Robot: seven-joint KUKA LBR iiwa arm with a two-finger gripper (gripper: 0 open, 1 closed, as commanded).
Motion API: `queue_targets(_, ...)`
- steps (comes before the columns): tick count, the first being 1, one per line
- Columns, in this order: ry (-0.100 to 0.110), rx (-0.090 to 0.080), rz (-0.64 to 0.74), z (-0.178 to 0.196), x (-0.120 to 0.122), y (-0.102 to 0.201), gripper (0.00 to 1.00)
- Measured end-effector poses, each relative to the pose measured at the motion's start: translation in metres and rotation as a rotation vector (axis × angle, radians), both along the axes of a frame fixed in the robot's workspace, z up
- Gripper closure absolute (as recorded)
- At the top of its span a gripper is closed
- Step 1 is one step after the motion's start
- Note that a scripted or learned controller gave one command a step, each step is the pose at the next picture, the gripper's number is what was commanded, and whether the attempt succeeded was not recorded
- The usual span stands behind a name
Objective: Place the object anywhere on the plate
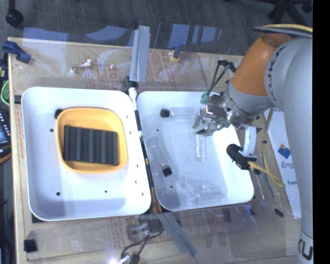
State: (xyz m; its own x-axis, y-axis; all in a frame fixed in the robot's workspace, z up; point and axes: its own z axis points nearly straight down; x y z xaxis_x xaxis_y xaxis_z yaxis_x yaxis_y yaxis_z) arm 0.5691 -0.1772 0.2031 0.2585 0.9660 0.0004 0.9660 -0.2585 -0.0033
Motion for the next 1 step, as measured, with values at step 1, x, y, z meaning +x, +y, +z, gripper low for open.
queue_targets(1, -0.002, 0.0, 0.041, -0.002, 0.0227, 0.0773, 1.0)
